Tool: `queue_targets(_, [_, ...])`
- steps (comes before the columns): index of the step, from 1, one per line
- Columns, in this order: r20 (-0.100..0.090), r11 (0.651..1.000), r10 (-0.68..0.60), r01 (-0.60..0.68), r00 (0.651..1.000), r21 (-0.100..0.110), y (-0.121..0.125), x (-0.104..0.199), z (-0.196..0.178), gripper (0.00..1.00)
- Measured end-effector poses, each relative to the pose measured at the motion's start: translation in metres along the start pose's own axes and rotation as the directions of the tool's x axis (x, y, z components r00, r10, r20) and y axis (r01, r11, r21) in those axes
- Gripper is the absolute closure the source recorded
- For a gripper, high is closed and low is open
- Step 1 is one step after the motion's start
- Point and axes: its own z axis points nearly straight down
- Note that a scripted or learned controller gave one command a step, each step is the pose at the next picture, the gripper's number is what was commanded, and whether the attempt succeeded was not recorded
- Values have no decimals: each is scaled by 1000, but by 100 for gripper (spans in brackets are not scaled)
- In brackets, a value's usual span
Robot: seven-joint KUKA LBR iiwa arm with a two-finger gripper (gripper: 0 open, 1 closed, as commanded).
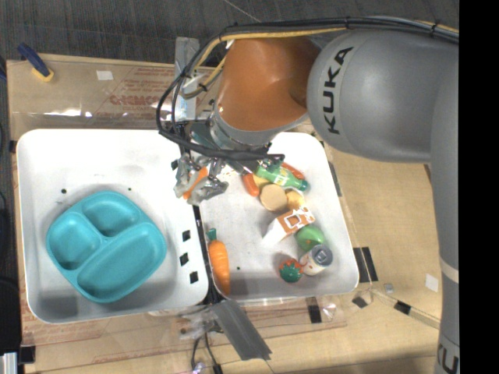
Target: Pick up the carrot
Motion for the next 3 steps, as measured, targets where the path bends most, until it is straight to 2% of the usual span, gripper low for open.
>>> queue_targets(1, [-1,1000,-13,13,1000,0,-36,35,15,100])
queue_targets(2, [5,999,-47,47,999,5,-56,-28,-15,100])
queue_targets(3, [0,984,-181,181,984,0,-22,64,2,100])
